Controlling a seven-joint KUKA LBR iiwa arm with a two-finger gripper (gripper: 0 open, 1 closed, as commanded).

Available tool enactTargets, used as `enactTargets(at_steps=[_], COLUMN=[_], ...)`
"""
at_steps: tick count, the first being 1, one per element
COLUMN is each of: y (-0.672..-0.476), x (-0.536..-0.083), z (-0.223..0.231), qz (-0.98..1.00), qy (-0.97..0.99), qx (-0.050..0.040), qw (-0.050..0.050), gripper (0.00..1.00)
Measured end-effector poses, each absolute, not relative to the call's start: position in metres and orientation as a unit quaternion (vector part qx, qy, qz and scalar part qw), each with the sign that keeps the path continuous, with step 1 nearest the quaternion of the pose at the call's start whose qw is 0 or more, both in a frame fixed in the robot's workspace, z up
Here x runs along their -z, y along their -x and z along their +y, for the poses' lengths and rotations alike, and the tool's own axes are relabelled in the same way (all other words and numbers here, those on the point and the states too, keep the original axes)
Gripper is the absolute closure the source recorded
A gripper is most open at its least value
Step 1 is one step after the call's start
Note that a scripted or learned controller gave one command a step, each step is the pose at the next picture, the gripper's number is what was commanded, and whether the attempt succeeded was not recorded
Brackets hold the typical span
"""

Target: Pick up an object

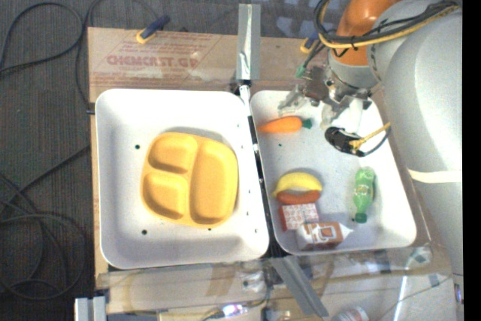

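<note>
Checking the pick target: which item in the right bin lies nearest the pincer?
The orange carrot, at the bin's top left beside the pincer; the others lie lower.

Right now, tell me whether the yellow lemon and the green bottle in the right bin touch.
Apart. The camera view shows bare white bin floor between the lemon and the green bottle.

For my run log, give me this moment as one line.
arm: over right white bin far end | gripper: above orange toy carrot, nothing seen held | left white bin: yellow divided plastic tray | pick: not done
</note>
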State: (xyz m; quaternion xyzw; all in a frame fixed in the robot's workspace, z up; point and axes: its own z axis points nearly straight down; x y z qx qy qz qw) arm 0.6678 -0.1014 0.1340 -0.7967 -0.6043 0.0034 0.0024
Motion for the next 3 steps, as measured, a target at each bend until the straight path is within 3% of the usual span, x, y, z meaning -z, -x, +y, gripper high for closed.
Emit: enactTargets(at_steps=[1,3], y=[-0.6498,-0.6497], x=[-0.1163,-0.1162], z=[-0.1084,-0.1085], qz=[-0.596,-0.596], qy=[0.803,0.803], qx=[0.0005,0.0006], qw=[-0.001,-0.001], gripper=[0.00,0.00])
